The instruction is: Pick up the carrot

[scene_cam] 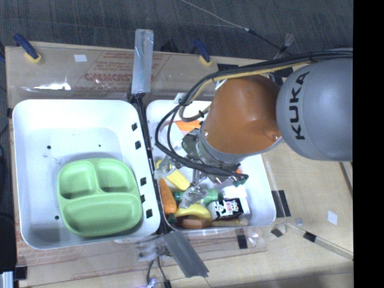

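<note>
The carrot (168, 198) is a short orange stick lying along the left wall of the right bin (268, 204), near its front corner. My gripper (198, 189) hangs low over the heap of toy food in that bin, just right of the carrot and apart from it. The orange wrist band (243, 116) and grey arm cover the middle and back of the bin, hiding much of what lies there.
Around the gripper lie a yellow corn piece (176, 177), a banana (196, 212), a black-and-white carton (229, 207) and a brown item (192, 222). Another orange piece (189, 126) peeks out at the back. A green divided plate (99, 195) sits in the left bin (36, 119).
</note>
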Controlling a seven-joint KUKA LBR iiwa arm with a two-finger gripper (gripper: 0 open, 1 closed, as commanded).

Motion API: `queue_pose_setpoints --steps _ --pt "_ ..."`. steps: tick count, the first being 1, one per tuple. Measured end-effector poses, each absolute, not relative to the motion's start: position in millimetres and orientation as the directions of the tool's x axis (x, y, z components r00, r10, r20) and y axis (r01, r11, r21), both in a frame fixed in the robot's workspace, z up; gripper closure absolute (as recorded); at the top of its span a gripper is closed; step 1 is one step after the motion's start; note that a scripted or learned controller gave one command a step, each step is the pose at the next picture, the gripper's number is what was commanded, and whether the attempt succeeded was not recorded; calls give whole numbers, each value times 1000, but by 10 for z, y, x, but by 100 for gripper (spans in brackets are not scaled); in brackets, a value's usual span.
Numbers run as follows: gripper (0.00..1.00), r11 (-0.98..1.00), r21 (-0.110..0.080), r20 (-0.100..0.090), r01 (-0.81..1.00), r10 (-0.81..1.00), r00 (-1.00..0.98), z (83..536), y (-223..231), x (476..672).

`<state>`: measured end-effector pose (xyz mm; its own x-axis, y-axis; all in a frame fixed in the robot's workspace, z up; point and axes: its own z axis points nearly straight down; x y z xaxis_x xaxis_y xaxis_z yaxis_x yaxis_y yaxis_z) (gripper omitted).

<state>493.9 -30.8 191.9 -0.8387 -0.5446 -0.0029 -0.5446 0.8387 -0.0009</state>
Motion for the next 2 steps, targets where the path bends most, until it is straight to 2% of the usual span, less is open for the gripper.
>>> queue_pose_setpoints --steps 1,2 --pt "0 834 -5 -4 -552 -552 -834 2395 -773 5331" --pt "0 687 3 1 -727 -727 -687 1908 -330 5447"
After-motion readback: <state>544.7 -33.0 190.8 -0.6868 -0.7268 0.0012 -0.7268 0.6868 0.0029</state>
